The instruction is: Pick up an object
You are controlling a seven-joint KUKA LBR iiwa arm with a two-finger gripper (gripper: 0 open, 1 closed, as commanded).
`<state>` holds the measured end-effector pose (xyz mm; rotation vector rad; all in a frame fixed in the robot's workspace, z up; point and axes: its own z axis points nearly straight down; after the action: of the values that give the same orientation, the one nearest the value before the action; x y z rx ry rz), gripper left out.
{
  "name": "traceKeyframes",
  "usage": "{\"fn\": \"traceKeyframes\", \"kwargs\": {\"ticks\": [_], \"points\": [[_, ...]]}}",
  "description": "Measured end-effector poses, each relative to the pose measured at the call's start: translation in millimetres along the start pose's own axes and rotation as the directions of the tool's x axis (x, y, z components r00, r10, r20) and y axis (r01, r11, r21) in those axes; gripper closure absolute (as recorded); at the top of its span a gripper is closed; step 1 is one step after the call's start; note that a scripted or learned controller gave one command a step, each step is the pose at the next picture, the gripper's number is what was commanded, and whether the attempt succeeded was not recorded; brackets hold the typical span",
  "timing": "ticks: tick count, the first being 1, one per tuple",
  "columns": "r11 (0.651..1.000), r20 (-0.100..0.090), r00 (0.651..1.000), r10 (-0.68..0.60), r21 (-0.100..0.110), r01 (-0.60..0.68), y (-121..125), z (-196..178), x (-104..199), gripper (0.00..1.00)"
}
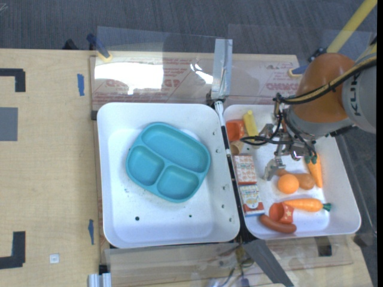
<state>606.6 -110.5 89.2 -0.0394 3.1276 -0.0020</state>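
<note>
White plastic all round: two shallow bins sit side by side on the bench, the left bin (114, 220) carrying a teal divided plate (168, 161), the right bin (344, 211) crowded with toy food. And there is the arm (326, 91), grey with that orange band, reaching in from the right and hanging over the right bin's upper middle.

Down to the business end now. The gripper (281, 163) hovers just above and left of an orange ball (288, 184), metal fingers pointing down. Nothing sits between them, so no catch yet, and from this slanted look I would call the fingers slightly spread, with a small gap showing.

The ball looks the likely target, sitting mid-bin, touching a brownish piece (306, 180) on its right. A carrot (305, 205) lies just below, another carrot (315, 170) to the upper right, a red sausage (277, 223) near the front wall. Along the left wall: a printed box (245, 170), a second packet (251, 199), a yellow piece (249, 124).

How to do this well? My read: centre the fingers over the ball first, shifting a touch right and forward, then descend straight. A round thing squirts sideways if pinched off-centre. Straddle the widest part, keep the fingertips away from the brownish neighbour, close gently, lift slowly.
</note>
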Motion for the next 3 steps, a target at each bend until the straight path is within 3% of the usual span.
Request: {"fn": "traceKeyframes", "kwargs": {"ticks": [1,2,3], "points": [[0.998,-0.003,0.998,-0.061,0.001,0.061,-20.0,-2.0,109.8,0.00],[0.998,0.016,0.998,-0.064,0.007,0.064,-19.5,-15.4,103.5,1.00],[0.998,0.005,0.998,0.057,0.001,-0.057,17.5,-174.3,99.8,1.00]]}}
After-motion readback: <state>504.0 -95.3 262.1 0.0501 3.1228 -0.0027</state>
